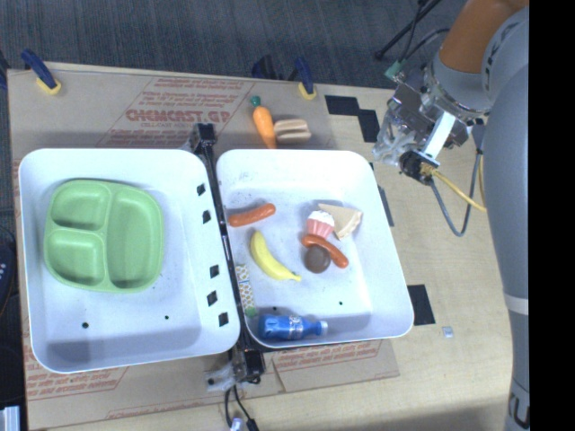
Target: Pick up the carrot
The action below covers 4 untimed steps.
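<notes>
Carrot [262, 125] lies on table [449, 268], outside bins, just past right bin [382, 241] far rim, beside small sandwich [291, 131]. Gripper [400, 151] hovers off bin's far right corner, well apart from carrot; jaws' state: cannot tell. Needs leftward reach.

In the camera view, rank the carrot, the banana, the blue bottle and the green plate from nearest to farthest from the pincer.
From the pincer, at the right bin's far right corner:
1. Carrot, on the cardboard beyond the right bin, outside it.
2. Banana, middle of the right bin.
3. Blue bottle, at the right bin's near edge.
4. Green plate, in the left bin.
</notes>
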### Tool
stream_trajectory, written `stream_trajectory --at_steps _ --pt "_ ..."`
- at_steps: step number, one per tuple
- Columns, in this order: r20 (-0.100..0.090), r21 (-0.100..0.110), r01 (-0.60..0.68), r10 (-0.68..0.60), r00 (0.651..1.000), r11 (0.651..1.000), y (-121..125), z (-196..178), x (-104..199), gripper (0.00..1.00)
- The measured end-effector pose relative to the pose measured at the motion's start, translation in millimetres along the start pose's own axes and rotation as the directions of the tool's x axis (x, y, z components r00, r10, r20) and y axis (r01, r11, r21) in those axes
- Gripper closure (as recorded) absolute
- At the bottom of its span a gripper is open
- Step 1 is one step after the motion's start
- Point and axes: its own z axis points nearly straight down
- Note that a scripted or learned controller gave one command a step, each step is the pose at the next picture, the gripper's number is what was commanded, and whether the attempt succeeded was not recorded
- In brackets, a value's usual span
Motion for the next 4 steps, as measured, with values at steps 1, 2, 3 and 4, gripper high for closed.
stream_trajectory --at_steps 1,2,3,4 --pt "0.003 0.006 -0.223 0.223 0.975 0.975 -72.8 60.3 16.1 1.0" --pt "0.001 0.003 -0.389 0.389 0.921 0.921 -100.8 -20.1 -42.5 1.0" --pt "0.0 0.002 -0.503 0.503 0.865 0.865 -113.7 -47.5 -104.3 1.0" --pt "0.003 0.004 -0.618 0.618 0.786 0.786 -161.0 -5.0 -47.7 1.0"
